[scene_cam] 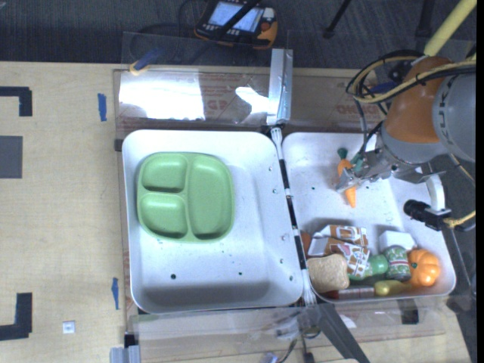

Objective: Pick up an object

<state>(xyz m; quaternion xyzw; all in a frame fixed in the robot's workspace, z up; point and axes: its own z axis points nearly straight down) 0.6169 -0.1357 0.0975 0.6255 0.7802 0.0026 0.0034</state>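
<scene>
From my remote station I see the arm (442, 116) reaching in from the right, its claw (354, 174) low over the far part of the right bin (318, 151). I cannot tell whether the claw is spread or pressed together; the tip is small and blurred among cables.

A small orange carrot-like piece (350, 196) lies on the bin floor directly below the claw tip, touching or nearly touching it; I cannot tell which. A second bit of orange (344, 165) shows at the claw's left side; what it is I cannot make out.

Toward the near wall of the same bin, well apart from the claw, sits a cluster of toy food: a slice of bread (328, 271), a printed carton (344, 240) just behind it, a green round item (398, 265), a white block (396, 240) and an orange pumpkin-shaped piece (423, 268) at the cluster's right end.

To the claw's left, across the divider, the left bin (249, 278) holds a green sectioned plate (185, 195), flat and in the bin's far-left part.

Beyond the bins, up and to the left of the claw, a handheld pendant (236, 21) rests on the dark floor.
</scene>
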